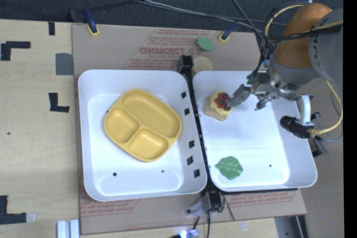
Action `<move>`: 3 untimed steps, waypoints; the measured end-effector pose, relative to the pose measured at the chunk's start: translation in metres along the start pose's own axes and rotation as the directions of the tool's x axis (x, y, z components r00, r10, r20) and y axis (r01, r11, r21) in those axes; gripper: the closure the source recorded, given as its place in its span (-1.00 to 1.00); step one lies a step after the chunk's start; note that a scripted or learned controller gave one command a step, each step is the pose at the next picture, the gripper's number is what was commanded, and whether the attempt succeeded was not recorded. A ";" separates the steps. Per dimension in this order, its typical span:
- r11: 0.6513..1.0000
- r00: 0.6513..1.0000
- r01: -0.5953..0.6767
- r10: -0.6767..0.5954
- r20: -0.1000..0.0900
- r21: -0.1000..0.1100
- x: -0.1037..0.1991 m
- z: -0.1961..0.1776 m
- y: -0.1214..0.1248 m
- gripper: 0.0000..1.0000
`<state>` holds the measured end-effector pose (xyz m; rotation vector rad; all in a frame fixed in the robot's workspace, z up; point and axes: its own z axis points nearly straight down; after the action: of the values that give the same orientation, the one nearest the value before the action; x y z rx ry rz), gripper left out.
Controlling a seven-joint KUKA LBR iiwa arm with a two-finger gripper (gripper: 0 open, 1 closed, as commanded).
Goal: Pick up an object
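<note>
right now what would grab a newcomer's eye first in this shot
The yellow divided tray lies tilted across the middle of the left bin. At the right, the grey arm with its orange band reaches down into the right bin, its gripper right by a small tan and red toy food piece near the divider. A green leaf-shaped piece lies near that bin's front edge.

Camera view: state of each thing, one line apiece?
Yellow divided tray: flat in left bin, upright.
Sandwich-like toy: in right bin, near the divider.
Green leaf toy: lying flat, right bin, untouched.
Claw: at the sandwich-like toy's edge.
Green round piece: on cardboard, outside bins.
</note>
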<state>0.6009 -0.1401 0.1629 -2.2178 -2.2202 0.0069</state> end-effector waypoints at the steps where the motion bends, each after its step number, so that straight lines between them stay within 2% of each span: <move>1: 1.000 1.000 0.000 0.000 0.000 -0.001 -0.004 0.045 0.003 -1.00; 2: 1.000 1.000 0.002 -0.002 0.000 -0.003 -0.003 0.033 0.004 1.00; 3: 1.000 1.000 0.001 -0.001 0.000 -0.009 0.003 -0.025 -0.002 1.00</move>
<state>0.5986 -0.1372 0.1877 -2.2211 -2.2255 -0.0034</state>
